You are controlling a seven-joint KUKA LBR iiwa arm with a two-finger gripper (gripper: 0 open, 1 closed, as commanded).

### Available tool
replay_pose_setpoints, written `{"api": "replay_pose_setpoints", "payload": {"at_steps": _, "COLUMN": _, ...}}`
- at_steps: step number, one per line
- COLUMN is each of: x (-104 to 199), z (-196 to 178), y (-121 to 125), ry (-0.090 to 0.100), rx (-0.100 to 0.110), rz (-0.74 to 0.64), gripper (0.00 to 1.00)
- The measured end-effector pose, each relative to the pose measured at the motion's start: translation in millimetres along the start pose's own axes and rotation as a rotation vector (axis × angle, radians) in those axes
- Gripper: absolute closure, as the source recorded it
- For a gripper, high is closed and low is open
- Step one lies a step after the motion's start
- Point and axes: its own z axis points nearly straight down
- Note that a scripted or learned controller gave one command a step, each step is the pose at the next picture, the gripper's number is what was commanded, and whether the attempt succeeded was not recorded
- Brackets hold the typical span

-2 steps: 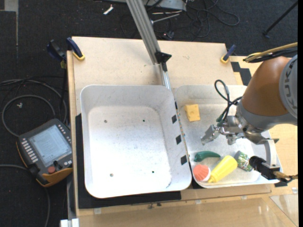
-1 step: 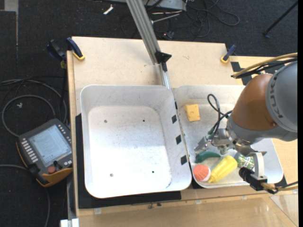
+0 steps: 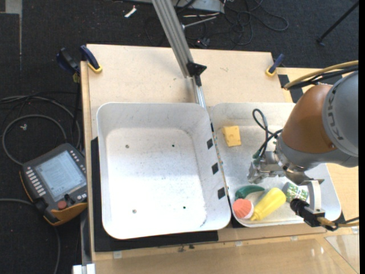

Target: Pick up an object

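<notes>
Left bin: bare white floor.
Right bin: yellow block near far edge; yellow bottle, red cap at near edge.
Gripper: jaw state cannot tell.

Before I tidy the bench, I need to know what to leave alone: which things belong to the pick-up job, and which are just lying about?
Job:
yellow block
yellow bottle
red-orange round piece
green item
right bin
claw

Lying about:
left bin
control pendant
clamps
floor cables

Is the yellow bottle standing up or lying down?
Lying down. The yellow bottle rests on its side along the floor of the right bin, slanting toward the near rim.
</notes>
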Motion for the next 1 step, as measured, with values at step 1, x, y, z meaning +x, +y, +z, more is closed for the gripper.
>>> {"api": "replay_pose_setpoints", "payload": {"at_steps": 1, "x": 2.1, "z": -62.1, "y": -2.4, "ry": -0.001, "rx": -0.006, "rz": -0.005, "gripper": 1.0}}
